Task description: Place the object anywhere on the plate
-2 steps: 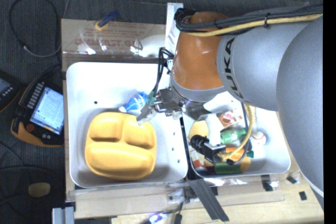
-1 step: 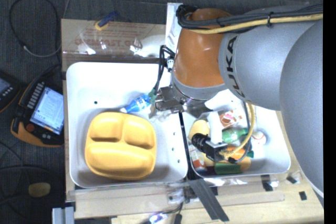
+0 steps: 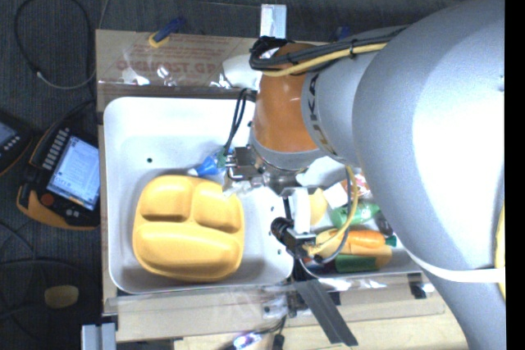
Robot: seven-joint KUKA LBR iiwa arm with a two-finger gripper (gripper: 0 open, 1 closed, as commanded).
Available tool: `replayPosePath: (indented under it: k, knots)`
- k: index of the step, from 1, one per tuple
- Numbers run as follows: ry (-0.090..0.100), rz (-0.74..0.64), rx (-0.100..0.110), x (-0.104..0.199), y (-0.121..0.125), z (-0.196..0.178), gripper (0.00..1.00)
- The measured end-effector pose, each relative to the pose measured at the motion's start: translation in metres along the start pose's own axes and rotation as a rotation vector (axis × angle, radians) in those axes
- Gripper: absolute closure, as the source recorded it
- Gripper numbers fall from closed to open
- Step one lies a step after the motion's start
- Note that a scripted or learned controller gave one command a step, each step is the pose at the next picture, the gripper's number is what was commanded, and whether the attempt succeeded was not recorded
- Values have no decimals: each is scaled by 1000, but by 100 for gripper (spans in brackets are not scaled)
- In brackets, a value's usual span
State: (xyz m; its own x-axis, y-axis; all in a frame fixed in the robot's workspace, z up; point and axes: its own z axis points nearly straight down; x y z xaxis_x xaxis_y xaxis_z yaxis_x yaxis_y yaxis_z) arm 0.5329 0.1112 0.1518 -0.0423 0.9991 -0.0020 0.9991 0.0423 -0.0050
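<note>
A yellow divided plate [image 3: 189,225] lies in the near part of the left white bin [image 3: 123,143]. My gripper [image 3: 244,170] hangs under the orange wrist band, just past the plate's far right corner, near the wall between the two bins. A small blue object [image 3: 208,166] shows right beside the gripper on its left, at the plate's far edge. Whether the gripper holds it is hidden by the wrist.
The big grey arm covers most of the right bin. Below it show an orange carrot-like item [image 3: 367,242], a dark green item [image 3: 361,263], a lighter green piece [image 3: 367,215] and a white packet [image 3: 335,196]. A cardboard sheet [image 3: 164,61] lies behind the left bin.
</note>
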Motion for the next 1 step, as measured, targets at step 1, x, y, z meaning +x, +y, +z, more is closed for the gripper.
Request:
replayPosePath:
  k: [1]
  knots:
    - [2, 129, -18, 84, 44, 54, 100]
